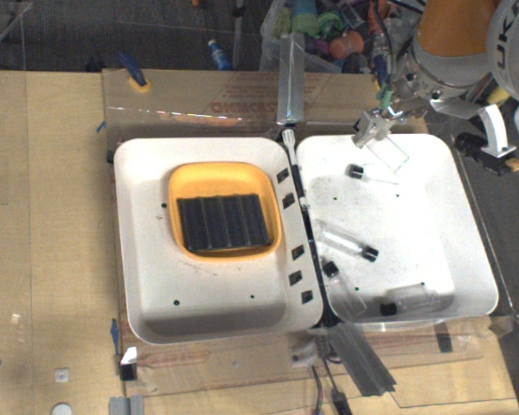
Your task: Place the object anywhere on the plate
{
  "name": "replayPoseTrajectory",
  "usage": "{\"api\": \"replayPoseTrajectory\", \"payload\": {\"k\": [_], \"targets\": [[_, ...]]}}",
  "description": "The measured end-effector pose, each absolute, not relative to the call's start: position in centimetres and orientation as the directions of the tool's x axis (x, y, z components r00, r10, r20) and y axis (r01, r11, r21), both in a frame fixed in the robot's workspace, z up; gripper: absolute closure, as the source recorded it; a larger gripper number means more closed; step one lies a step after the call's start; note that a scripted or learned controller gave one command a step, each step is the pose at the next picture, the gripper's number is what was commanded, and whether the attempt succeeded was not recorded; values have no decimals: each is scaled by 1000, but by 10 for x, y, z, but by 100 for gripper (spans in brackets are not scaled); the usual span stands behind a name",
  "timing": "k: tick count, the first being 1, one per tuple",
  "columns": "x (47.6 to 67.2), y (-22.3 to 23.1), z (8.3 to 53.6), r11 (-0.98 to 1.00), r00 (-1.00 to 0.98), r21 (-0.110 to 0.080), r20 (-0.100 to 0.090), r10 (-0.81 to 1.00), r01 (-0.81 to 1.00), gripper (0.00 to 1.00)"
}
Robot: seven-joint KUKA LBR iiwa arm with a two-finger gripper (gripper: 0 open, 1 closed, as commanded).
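Observation:
An orange-yellow plate [183,182] lies in the left bin [138,275]. A dark ridged rectangular block [222,223] rests flat on it. My gripper [377,126] hangs over the far edge of the right bin [467,232], well right of the plate. Just below it lies a clear tube with a black cap [356,171]. Whether the gripper touches that tube cannot be made out.
More clear tubes with black caps lie in the right bin: one near the middle [350,247], one by the divider [330,269], one at the front [408,302]. A ridge with black clips [296,232] separates the bins. Cluttered toys [337,11] sit behind.

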State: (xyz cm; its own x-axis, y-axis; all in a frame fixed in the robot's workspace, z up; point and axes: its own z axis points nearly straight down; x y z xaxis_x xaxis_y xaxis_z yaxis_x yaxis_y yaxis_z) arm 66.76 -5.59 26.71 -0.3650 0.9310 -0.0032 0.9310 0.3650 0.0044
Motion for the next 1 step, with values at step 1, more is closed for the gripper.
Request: {"api": "replayPoseTrajectory", "payload": {"k": [1], "targets": [[667,-97,296,384,-384,4,-3,923,923,100]]}}
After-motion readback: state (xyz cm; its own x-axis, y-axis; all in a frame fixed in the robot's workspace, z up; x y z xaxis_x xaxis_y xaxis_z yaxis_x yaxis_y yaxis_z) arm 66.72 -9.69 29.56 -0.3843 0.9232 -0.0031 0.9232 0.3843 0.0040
